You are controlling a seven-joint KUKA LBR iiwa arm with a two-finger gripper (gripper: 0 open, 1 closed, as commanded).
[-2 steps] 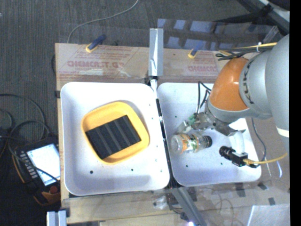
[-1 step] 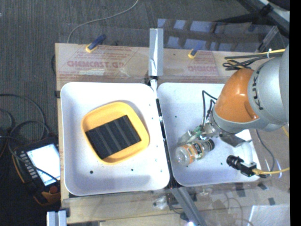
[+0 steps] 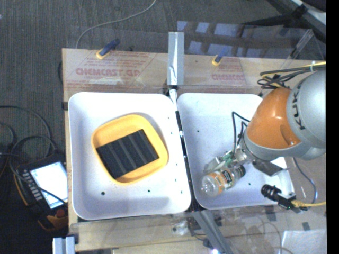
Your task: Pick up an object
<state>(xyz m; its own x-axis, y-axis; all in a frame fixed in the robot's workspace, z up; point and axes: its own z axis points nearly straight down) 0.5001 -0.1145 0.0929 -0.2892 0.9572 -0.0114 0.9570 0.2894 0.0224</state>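
While the tool (image 3: 232, 160) hovers low over the small clear bottle (image 3: 220, 179) lying on its side in the right bin (image 3: 212, 115), grip state impossible to tell, that light, slick, rolling bottle looks best pinched across its body.

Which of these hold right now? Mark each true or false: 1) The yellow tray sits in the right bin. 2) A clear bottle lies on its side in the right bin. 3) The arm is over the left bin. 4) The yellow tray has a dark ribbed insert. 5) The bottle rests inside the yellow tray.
1) False. The yellow tray sits in the left bin.
2) True. The clear bottle lies on its side in the right bin.
3) False. The arm is over the right bin.
4) True. A dark ribbed insert fills its middle.
5) False. The bottle lies on the right bin's floor, apart from the tray.
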